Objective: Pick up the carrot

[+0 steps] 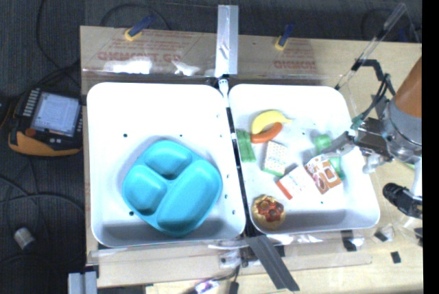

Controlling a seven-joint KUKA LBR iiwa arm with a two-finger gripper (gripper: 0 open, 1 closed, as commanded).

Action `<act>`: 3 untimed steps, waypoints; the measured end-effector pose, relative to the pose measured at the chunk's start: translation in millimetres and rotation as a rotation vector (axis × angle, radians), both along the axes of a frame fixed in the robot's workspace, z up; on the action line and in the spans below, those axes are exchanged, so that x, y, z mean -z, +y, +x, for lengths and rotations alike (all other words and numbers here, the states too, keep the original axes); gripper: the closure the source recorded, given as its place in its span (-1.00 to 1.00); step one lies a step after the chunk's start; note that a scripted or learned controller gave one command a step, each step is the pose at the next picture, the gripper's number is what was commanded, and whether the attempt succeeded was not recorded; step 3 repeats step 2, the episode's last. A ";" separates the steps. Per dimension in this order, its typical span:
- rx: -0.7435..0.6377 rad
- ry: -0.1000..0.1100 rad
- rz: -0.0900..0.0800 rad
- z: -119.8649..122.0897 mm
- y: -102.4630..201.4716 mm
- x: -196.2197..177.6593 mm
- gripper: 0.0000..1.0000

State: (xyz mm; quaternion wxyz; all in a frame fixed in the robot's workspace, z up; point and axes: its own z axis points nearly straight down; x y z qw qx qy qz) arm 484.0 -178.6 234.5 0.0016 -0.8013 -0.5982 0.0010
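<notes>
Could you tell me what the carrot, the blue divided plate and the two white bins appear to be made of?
The carrot looks like moulded plastic toy food: uniform orange, smooth skin. The blue divided plate also seems plastic, with rounded moulded compartments and a soft satin sheen. The left bin and right bin look like thin formed plastic, matte white with rounded corners, though coated metal cannot be ruled out.

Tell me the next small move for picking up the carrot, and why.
Probably shift the tool leftward across the right bin toward the carrot. The tool sits at the bin's right edge, apart from the carrot, which lies against the banana near the bin's upper left.
</notes>
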 end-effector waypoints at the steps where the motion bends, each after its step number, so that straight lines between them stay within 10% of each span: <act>1: -0.066 0.001 0.001 43.9 55.8 83.6 -1.00; 2: -0.218 0.000 -0.003 102.9 61.4 104.8 -1.00; 3: -0.218 0.000 -0.003 102.9 61.4 104.8 -1.00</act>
